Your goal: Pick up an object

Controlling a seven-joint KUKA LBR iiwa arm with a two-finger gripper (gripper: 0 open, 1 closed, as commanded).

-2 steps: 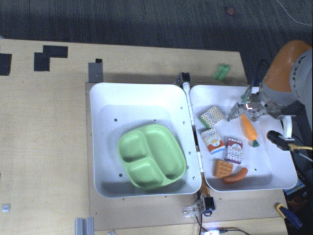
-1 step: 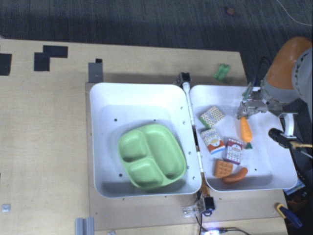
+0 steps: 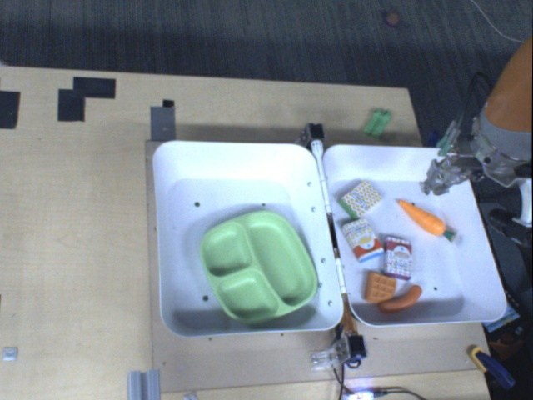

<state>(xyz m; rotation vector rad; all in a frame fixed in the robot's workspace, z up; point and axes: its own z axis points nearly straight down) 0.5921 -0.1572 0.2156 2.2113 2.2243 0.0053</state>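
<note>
Nearest in the right bin lie a sausage and waffle, then two small cartons, a carrot and a patterned packet. The hand hovers over the far right rim, gripping nothing; whether its grip is released cannot be told. A green tray sits in the left bin.

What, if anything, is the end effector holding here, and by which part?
Nothing. The end effector hovers at the right bin's upper right edge; the carrot lies apart from it on the bin floor.

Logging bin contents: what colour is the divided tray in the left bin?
Light green, plain. The divided tray shows clearly in the camera view.
</note>
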